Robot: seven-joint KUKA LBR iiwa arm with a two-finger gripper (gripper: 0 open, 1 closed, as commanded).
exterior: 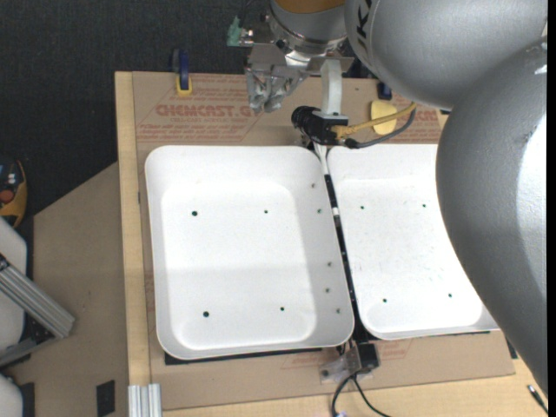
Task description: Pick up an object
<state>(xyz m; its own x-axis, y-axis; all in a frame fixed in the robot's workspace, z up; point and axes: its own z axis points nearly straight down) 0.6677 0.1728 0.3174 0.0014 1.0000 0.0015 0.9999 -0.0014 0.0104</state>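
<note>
Where the object to be picked up lies I cannot tell. What shows of the left bin (234, 263) and the right bin (395, 259) is plain white floor with a few small dark dots (195, 214). The grey arm (491, 163) reaches in from the right and covers the right part of the right bin, so anything lying there is hidden. The gripper (269, 92) hangs beyond the far rim of the left bin, over the brown board (204, 115) and not over either floor. Whether its jaws are spread or pressed together I cannot tell, and nothing can be made out between them. I judge that the pick is not yet made, and that the arm is parked at the far edge to keep the bins open to the camera. The bins sit touching side by side on the board, with a dark strip (337, 233) along their seam, probably so a thing can be moved from one to the other. A blue and yellow clamp (182, 69) at the far left corner seems to pin the board down. Red print on the board reads "CHEMCAST", with a smaller line beneath it too blurred to read. Black lettering on the arm is cut off at the frame's top edge.
</note>
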